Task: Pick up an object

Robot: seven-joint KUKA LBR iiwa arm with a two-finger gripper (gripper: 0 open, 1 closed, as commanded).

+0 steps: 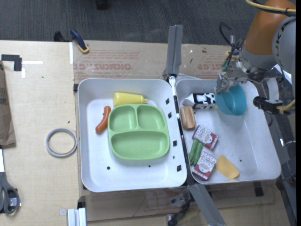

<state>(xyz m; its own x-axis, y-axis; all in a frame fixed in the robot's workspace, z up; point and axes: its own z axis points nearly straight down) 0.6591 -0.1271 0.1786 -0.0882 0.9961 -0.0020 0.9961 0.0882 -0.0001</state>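
1. Over the right bin (263,140), the gripper (227,84) meets a blue bowl (233,100); I cannot tell its state
2. Bowl looks light, rigid, slick; gripping its rim seems best

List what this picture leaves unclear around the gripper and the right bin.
- Camera view: whether the gripper actually grips the blue bowl; its fingertips merge with the bowl's rim.
- What the bowl holds; it is tipped on its side, and the wrist covers part of it.
- The print on the two small cartons: too small to read.
- The black-and-white toy: too small to identify.
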